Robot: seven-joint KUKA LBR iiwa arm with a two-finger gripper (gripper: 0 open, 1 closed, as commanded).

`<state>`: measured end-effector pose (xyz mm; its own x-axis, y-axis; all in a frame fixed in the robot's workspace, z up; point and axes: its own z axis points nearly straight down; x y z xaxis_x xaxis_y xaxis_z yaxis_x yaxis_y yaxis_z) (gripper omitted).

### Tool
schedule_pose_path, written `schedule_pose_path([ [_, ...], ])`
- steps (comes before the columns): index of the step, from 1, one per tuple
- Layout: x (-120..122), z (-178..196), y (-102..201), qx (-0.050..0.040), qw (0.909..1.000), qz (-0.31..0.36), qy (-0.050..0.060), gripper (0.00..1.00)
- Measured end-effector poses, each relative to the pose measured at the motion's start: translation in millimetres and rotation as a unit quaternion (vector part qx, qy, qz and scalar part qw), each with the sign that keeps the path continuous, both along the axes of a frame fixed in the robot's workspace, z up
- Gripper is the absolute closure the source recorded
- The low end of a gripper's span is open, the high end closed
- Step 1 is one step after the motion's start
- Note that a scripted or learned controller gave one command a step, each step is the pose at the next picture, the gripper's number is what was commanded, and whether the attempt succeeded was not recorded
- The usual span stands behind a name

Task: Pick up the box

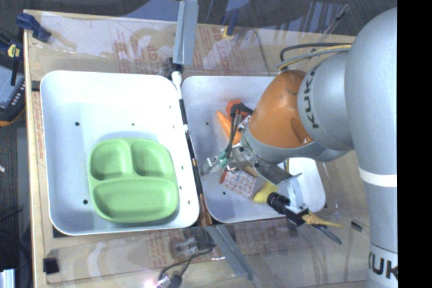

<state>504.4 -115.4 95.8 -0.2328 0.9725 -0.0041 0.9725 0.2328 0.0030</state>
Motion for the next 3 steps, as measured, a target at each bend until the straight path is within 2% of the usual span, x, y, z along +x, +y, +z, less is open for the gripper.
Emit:
schedule_pose_path([
  [1,1.4,10.7,-0.7,-0.0009,1.0,0.003,-0.001,1.0],
  [2,1.4,10.8,-0.6,-0.0011,1.0,0.003,-0.001,0.0],
  [3,-22.8,2.2,6.6,-0.0071,0.9999,-0.004,-0.009,0.0],
])
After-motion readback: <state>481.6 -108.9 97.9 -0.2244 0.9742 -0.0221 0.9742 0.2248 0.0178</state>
